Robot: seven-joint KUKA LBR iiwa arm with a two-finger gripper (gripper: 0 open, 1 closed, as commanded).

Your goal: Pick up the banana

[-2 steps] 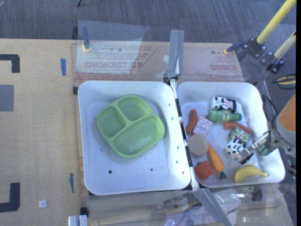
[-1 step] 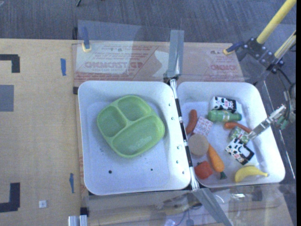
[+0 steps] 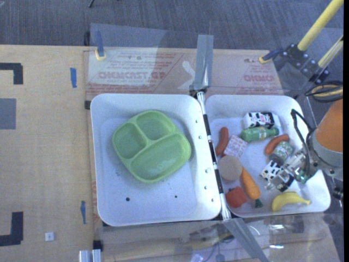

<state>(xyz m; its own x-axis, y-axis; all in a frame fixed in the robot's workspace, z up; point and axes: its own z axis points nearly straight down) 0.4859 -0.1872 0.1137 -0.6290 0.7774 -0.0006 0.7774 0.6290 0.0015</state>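
The gripper [image 3: 287,173] is seen low in the right bin [image 3: 248,103], reached in from the right under the orange band [image 3: 334,130]; whether its jaws are wide or narrow cannot be told, since they are lost among cluttered items. The banana [image 3: 289,201] is found just below the jaws, lying flat near the bin's lower right corner, apart from them and not held. A black-and-white cow toy [image 3: 270,172] is set just left of the jaws, seemingly touching. A small can [image 3: 280,152] lies just above them, with an orange sausage [image 3: 277,143] beyond it. A green bottle [image 3: 259,134] and a black-and-white carton [image 3: 258,118] are placed farther up and left. A carrot [image 3: 250,185], a tan disc [image 3: 230,168], a red piece [image 3: 236,197] and a red sausage [image 3: 222,141] are ranged to the left. Well left, in the left bin [image 3: 109,190], a green divided plate [image 3: 152,145] is kept.
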